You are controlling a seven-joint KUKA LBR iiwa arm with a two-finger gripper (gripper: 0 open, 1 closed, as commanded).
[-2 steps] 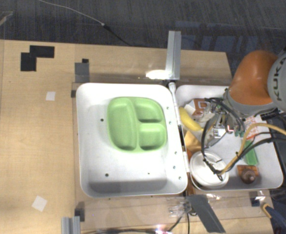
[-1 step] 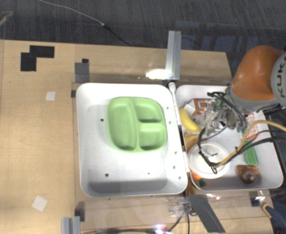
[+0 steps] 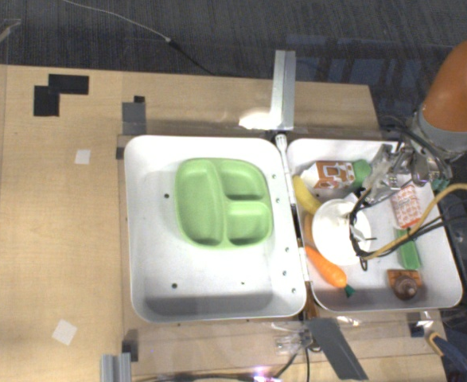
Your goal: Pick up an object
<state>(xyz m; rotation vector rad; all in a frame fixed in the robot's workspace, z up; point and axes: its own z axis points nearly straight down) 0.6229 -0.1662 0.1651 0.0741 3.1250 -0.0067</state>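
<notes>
In the camera view the left bin [image 3: 145,237] holds a green divided tray [image 3: 221,201] lying flat near its middle, while the right bin [image 3: 448,281] is crowded: a banana [image 3: 303,193] along its left wall, an orange carrot [image 3: 327,267] below it, a white bowl [image 3: 332,229] between them, a small brown carton [image 3: 330,177] near the top, a green bar [image 3: 409,253] and a brown bottle-like piece [image 3: 402,285] at the lower right. The gripper [image 3: 392,173] hangs over the upper part of the right bin, above a red-and-white packet [image 3: 406,207], with cables looping down across the bowl; whether its hand is spread or pressed together I cannot tell, and nothing can be seen pinched in it. The pick looks not yet made. To do it well, the arm should likely choose an item standing apart from its neighbours, such as the carrot, come down straight over its middle, and close across its narrow width, keeping clear of the bin wall and the bowl's rim.
</notes>
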